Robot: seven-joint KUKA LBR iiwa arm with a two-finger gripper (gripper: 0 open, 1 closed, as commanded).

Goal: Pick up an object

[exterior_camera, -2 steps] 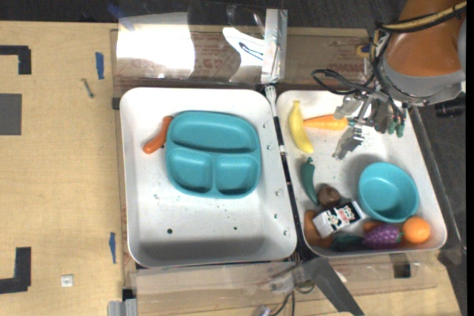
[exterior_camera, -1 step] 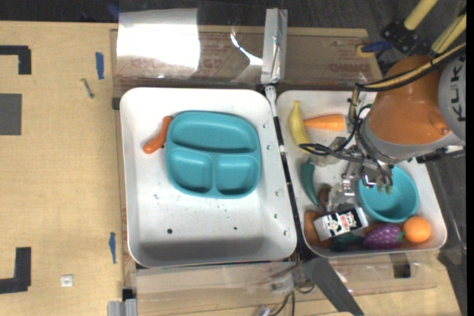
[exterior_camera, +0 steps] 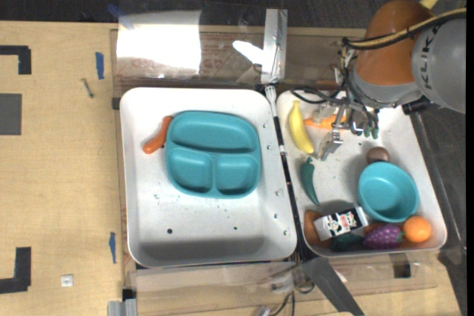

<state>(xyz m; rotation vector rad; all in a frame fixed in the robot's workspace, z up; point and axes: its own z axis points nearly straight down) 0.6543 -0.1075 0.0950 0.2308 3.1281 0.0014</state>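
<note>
My gripper (exterior_camera: 332, 141) hangs low over the upper middle of the right bin (exterior_camera: 426, 159), under the orange-banded wrist (exterior_camera: 389, 44). A yellow banana (exterior_camera: 298, 128) lies just left of it. A small orange piece (exterior_camera: 318, 123) sits right beside the gripper, partly hidden by it. Nearby in the same bin are a dark teal utensil (exterior_camera: 308, 180), a small brown ball (exterior_camera: 378, 155) and a teal bowl (exterior_camera: 386, 191). Along the bin's front wall lie a milk carton (exterior_camera: 340, 222), purple grapes (exterior_camera: 382, 236) and an orange (exterior_camera: 418, 230).
The left bin (exterior_camera: 141, 218) holds a teal divided plate (exterior_camera: 213, 153) with an orange carrot-like piece (exterior_camera: 156, 138) at its left edge. A metal divider (exterior_camera: 275, 44) and clear panel stand behind the bins. Black cables (exterior_camera: 318, 95) trail near the wrist.
</note>
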